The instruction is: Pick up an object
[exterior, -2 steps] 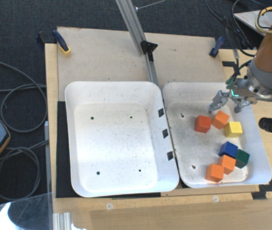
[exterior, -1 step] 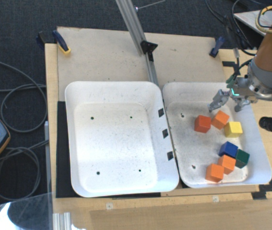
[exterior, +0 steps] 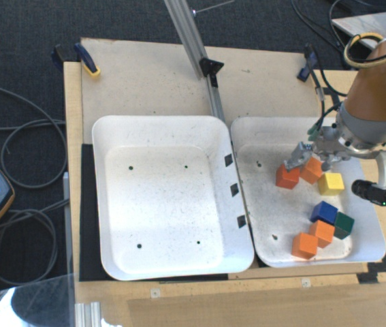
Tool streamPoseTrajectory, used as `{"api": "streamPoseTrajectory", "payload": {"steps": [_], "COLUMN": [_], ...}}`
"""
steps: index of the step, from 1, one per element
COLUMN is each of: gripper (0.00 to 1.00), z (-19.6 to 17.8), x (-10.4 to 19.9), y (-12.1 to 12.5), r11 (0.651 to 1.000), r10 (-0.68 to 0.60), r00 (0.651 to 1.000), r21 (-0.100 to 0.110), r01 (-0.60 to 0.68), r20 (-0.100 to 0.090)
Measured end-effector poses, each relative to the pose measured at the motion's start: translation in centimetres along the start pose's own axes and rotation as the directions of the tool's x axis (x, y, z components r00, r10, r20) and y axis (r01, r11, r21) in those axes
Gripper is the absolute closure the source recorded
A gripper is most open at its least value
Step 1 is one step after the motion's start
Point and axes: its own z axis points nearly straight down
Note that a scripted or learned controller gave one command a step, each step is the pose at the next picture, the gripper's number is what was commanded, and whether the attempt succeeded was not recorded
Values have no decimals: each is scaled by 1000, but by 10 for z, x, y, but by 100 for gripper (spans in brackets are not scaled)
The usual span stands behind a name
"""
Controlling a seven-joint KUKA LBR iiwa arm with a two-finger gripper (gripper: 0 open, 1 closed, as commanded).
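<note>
Hand [exterior: 306, 157] hangs over two orange blocks [exterior: 299, 174] in the right bin [exterior: 261, 203]; whether spread or pressed together, I cannot tell.

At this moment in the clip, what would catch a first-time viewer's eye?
The bright blocks clustered in the right bin stand out: a red-orange block, an orange block and a yellow block near the top, with a blue block, a green block and two more orange ones lower down. The arm's tool sits right above the upper group. The left bin is plain white.
</note>
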Motion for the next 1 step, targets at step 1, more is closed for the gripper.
{"api": "streamPoseTrajectory", "payload": {"steps": [1], "gripper": [0], "z": [47], "x": [-3], "y": [3], "r11": [1000], "r10": [1], "r00": [1000], "r21": [-15], "r01": [-1], "r20": [9]}}
